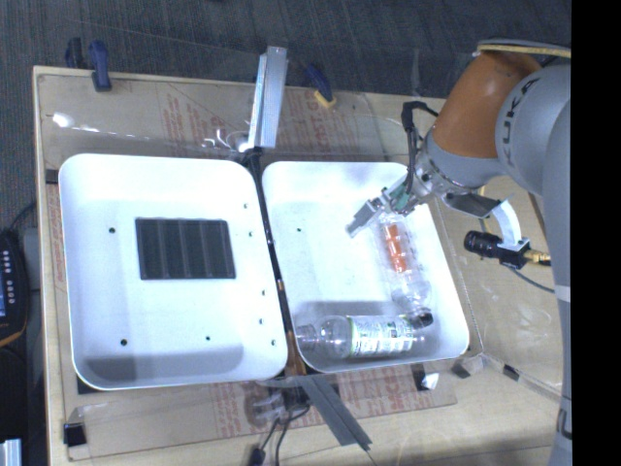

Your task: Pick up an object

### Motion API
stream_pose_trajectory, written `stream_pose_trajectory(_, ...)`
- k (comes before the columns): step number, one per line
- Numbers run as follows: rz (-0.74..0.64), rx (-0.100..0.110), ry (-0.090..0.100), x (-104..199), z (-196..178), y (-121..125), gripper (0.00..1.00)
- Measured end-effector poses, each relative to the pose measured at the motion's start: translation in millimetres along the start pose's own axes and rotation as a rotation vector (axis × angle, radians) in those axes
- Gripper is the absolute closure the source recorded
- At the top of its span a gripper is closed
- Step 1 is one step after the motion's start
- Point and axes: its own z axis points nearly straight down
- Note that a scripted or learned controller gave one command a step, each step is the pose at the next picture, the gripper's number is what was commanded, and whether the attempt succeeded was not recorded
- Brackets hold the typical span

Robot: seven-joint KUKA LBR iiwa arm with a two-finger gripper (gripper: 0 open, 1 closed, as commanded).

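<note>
Two white bins; right one holds two clear bottles, end effector above

Bench: two bins side by side. Left bin: one ridged rectangular pad lying flat near its centre. Right bin: two plastic bottles; one bottle lying along the near wall, the other bottle lying lengthwise by the right wall, its lower end just above the first. Gripper: over the right bin, at the upper end of the second bottle. Clamps along the bench's far edge.
</note>
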Motion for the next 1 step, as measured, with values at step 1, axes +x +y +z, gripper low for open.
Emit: stream_pose_trajectory(1, -0.102, -0.005, -0.005, -5.8, 2.5, 11.4, 0.0)
